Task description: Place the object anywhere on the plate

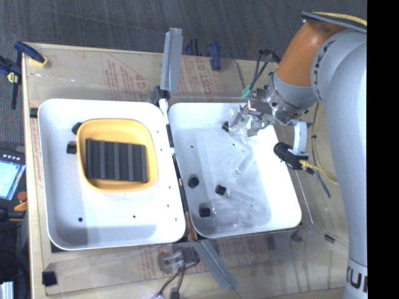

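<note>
A yellow plate (116, 127) lies in the left bin (56, 217). On its middle rests a dark ridged rectangular object (116, 161), lying flat inside the rim. My gripper (243, 124) hangs over the upper part of the right bin (283, 213), far to the right of the plate and apart from the object. The gripper's lower end is pale and see-through against the white bin, so its outline is hard to read.
Three small black pieces (193, 181) (219, 190) (204, 211) lie in the right bin's lower left. A clear, glassy item (240, 205) lies near that bin's front wall. A grey bar (171, 58) stands behind the divide between the bins.
</note>
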`<state>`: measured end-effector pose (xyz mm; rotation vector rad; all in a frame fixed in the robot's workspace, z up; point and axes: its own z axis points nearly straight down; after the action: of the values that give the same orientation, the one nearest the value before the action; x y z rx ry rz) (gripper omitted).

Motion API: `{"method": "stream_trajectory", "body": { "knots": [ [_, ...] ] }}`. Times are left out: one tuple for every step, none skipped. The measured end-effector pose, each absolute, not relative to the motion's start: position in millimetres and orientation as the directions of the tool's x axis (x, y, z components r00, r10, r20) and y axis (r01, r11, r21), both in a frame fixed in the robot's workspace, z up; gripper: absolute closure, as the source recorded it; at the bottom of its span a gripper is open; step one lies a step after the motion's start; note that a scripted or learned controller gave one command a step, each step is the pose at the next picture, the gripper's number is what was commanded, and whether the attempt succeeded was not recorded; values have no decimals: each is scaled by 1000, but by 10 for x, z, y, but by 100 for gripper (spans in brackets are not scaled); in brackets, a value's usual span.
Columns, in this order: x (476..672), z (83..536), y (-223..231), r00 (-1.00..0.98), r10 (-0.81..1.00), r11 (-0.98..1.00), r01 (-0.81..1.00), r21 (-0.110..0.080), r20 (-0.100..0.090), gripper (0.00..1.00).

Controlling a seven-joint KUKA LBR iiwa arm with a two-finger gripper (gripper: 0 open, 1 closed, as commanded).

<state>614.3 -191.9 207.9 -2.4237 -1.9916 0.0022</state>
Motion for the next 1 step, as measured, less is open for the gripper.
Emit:
{"method": "stream_trajectory", "body": {
  "knots": [
    [6035, 2199, -925, -22, 1000, 22, 1000, -5, 1, 100]
  ]
}}
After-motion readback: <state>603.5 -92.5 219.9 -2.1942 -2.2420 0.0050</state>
